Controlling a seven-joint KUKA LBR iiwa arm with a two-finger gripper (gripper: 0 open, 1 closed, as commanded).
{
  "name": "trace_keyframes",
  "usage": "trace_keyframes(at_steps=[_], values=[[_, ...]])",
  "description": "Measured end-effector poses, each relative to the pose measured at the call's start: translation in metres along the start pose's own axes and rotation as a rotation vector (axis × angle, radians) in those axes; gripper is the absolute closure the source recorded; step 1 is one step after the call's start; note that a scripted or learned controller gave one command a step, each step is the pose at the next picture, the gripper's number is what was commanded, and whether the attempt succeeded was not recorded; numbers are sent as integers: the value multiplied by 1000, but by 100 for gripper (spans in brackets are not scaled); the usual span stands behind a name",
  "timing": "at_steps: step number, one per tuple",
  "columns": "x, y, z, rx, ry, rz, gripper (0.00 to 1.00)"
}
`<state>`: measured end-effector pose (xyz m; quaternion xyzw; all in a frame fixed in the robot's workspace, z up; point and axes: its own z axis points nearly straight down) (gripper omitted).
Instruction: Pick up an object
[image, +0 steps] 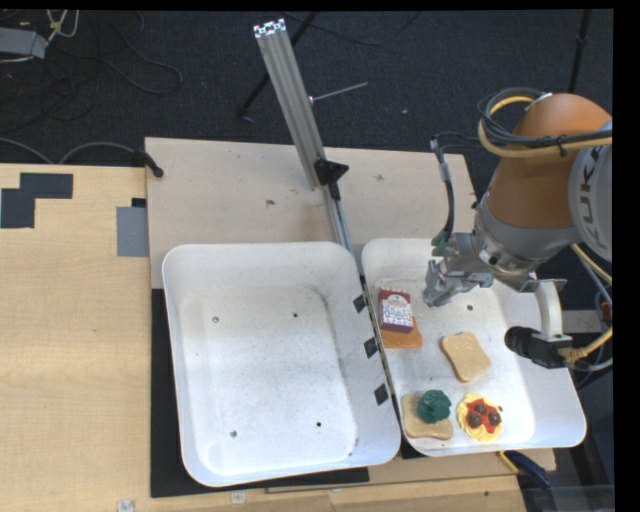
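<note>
Nearest in the right bin (560, 425) lie a green lump on a bread slice (432, 411) and a small pizza toy (480, 416), then a bread slice (466, 356). Farther back a red-labelled packet (397, 315) lies on an orange block, just left of the gripper (441, 288), which hangs above the bin floor; whether its claw is released or clenched cannot be told.

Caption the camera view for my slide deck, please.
Gripper hovers over the right bin beside a small packet, toy foods nearby.

Packet (396, 312) and bread slice (466, 356) in right bin (555, 425).

Grey arm (545, 215), broad orange band, black cables, small metal pincer (441, 285).
</note>
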<state>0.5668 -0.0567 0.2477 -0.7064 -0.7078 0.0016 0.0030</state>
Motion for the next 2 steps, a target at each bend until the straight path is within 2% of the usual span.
trace_keyframes(at_steps=[1, 2], values=[[50, -16, 15, 0, 0, 0, 100], [102, -40, 15, 0, 0, -2, 100]])
